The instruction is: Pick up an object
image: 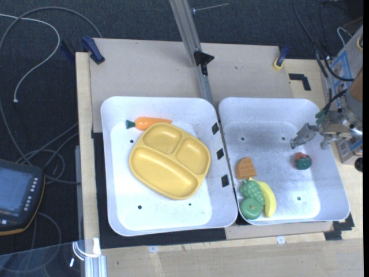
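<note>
— Strawberry [303,161] lies in the right bin [323,203]; what's left of it?

— Left bin [115,154]: carrot [152,122], yellow tray [169,160]. Right bin: waffle [246,168], grapes [252,188], apple [250,208], banana [267,198]. Gripper [314,138], jaws spread wide, hovers above the strawberry.

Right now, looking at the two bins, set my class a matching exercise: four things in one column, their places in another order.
Things:
1. carrot
2. yellow tray
3. banana
4. strawberry

Places:
A. right bin, below the gripper
B. left bin, along the tray's far edge
C. right bin, near corner, beside the grapes
D. middle of the left bin

Pairs: 1-B, 2-D, 3-C, 4-A
</note>
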